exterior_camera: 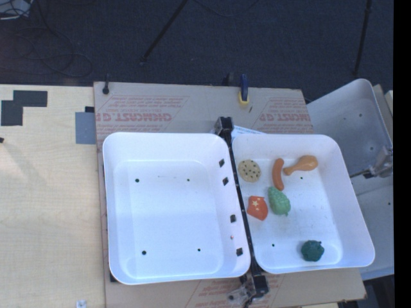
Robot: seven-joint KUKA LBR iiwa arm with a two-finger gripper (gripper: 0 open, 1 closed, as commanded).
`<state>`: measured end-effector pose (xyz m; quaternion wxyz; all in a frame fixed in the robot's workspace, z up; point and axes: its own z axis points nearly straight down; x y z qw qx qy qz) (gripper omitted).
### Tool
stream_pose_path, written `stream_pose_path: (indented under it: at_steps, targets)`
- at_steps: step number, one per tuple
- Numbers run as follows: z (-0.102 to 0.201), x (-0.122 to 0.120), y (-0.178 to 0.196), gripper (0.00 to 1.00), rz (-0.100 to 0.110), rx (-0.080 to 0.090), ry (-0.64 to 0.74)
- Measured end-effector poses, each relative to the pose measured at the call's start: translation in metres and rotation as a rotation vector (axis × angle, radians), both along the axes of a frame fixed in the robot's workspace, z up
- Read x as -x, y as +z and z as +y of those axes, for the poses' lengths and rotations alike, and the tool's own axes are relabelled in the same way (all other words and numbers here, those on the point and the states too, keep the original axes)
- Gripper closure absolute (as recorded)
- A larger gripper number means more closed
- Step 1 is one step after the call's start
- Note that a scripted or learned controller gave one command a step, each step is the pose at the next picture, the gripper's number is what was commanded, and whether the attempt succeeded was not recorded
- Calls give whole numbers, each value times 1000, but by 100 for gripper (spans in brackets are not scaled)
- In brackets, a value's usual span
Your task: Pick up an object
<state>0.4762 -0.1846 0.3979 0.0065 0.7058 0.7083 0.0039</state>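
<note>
The right bin [350, 191] holds several small toy foods. A round tan cookie [249, 169] lies near its left wall. Beside it are an orange sausage [278, 173] and a tan drumstick [302, 165]. A red piece [257, 208] touches a light green leafy piece [279, 201] in the middle. A dark green lump [313, 250] rests near the front right corner.
The left bin [115, 191] sits beside the right one on a cardboard sheet [160, 111]. Black clips [225, 126] join the bins along the shared wall. A grey metal plate [359, 114] stands at the right. A blue-and-yellow clamp [244, 90] grips the back edge.
</note>
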Motion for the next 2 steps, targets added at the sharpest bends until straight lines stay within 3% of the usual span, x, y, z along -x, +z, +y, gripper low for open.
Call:
stream_pose_path:
  at_steps: [1, 2]
  targets:
    - [39, 2, -183, 100, 32, -10, -1]
    - [-32, 1, -179, 100, 17, -2, -7]
